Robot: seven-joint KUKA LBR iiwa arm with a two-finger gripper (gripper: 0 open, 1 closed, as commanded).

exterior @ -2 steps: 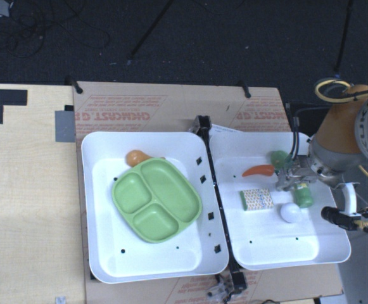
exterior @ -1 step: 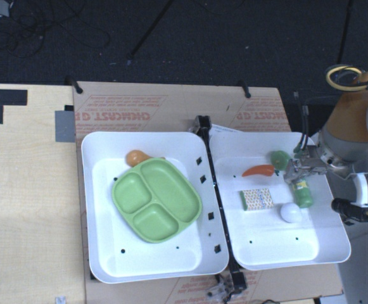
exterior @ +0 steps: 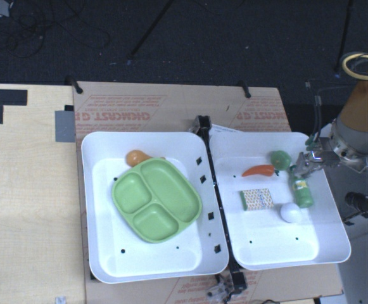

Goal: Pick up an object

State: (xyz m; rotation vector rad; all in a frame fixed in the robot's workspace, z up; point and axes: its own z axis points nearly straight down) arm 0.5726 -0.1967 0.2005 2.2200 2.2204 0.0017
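Left bin [exterior: 101, 258]: we see a green divided plate [exterior: 156, 199] lying tilted in the middle of it, three compartments facing up. An orange rounded object [exterior: 136, 158] sits at the plate's upper-left edge, partly tucked behind the rim.

Right bin [exterior: 323, 246]: it holds the smaller things, all gathered in its upper half.

Orange carrot-shaped piece [exterior: 258, 170]: it lies roughly level, its tip pointing left, just beside a green rounded item [exterior: 280, 159] on its right.

Small patterned packet [exterior: 257, 199]: flat on the bin floor below the carrot piece, with a green strip along its left edge.

Green bottle [exterior: 303, 192]: it lies near the bin's right wall, long axis running up and down in the view, a pale label near its upper end.

White ball [exterior: 291, 213]: it rests just below and to the left of the bottle's lower end — touching or nearly so, we cannot tell which.

Gripper [exterior: 309, 159]: it hangs over the right bin's upper right corner, just above the bottle's top end. Its metal parts blur together — whether it is released or clenched, we cannot tell.

Arm [exterior: 355, 116]: it enters from the right, the orange band visible above the grey wrist.
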